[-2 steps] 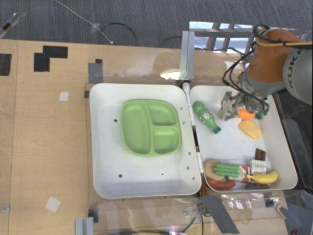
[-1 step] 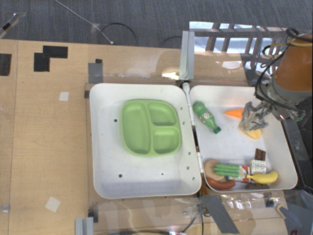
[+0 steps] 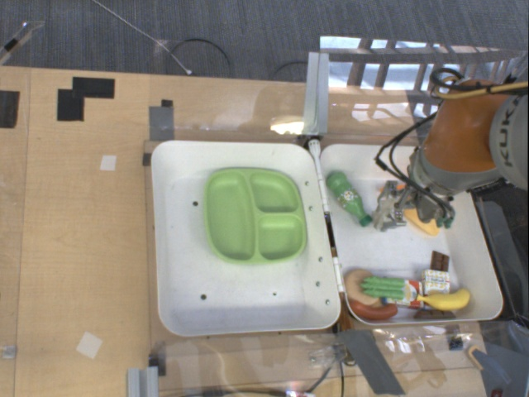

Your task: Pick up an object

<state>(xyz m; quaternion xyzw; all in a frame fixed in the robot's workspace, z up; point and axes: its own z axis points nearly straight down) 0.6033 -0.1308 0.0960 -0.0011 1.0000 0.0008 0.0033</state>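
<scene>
One green bottle point(image 3: 347, 197) just beside gripper point(image 3: 395, 213).

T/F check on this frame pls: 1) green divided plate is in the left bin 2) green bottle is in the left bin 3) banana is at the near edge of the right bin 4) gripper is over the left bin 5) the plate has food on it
1) True. The green divided plate lies in the left bin.
2) False. The green bottle lies in the right bin, close to the divider.
3) True. The banana lies along the right bin's near edge, beside other toy food.
4) False. The gripper is over the right bin, just right of the bottle.
5) False. The plate's compartments are bare.
</scene>
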